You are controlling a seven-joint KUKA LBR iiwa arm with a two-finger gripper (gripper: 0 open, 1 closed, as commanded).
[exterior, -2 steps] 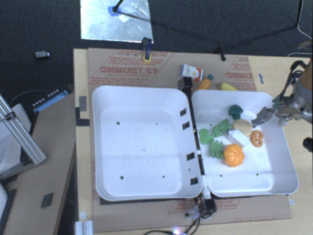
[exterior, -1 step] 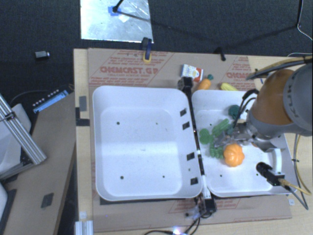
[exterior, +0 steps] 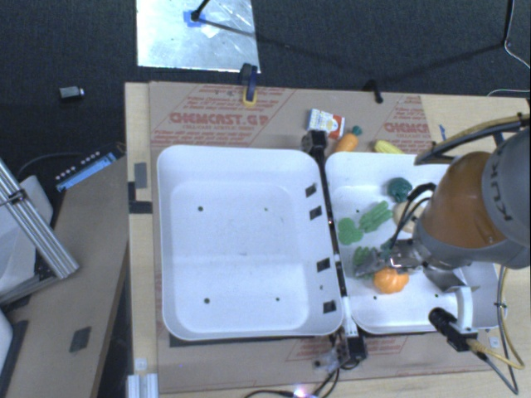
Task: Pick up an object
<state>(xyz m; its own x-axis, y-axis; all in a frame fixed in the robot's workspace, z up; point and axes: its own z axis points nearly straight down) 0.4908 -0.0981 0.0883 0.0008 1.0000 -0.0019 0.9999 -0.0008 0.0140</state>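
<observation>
Orange round object, likely a toy fruit, lies in the right bin toward its near edge, touching or just under the end effector, whose open-or-closed state cannot be told from here. Risk, as judged: a round item could roll away from a slightly off-centre grasp, or the green pieces crowding just behind could get caught instead. Right bin also carries a dark teal item near its far edge; left bin has bare white floor.
</observation>
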